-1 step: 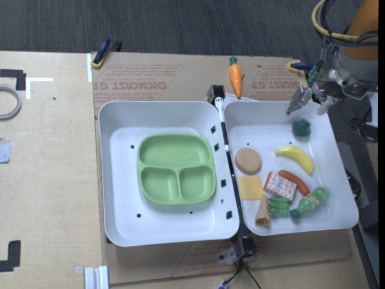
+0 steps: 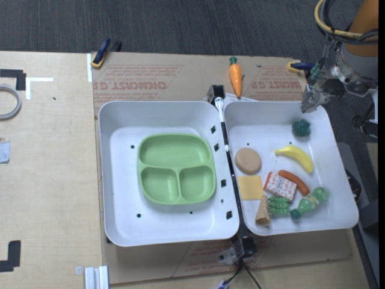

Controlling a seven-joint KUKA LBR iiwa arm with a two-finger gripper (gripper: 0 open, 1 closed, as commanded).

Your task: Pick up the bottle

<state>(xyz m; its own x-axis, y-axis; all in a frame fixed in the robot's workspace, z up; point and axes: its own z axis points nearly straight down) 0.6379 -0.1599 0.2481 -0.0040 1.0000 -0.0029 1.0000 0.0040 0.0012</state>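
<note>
Gripper (image 2: 311, 103) hangs over the right bin's (image 2: 337, 140) upper edge, upper right of frame — grip state cannot be told from this view. Green bottle (image 2: 309, 202) lies tilted near the bin's lower right corner, just beside the sausage (image 2: 294, 181) — well apart from the gripper.

Dark grey carpet floor (image 2: 150, 17) beyond a pale wooden bench (image 2: 42, 191) — brown cardboard sheet (image 2: 156, 80) on top.

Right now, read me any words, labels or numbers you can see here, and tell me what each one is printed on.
Red lettering on the cardboard sheet behind the left bin: upside down and blurred, unreadable.
More red lettering on the same cardboard behind the right bin: unreadable.
Red and white packet in the right bin: print too small to read.
Green bottle: no readable label.
</note>
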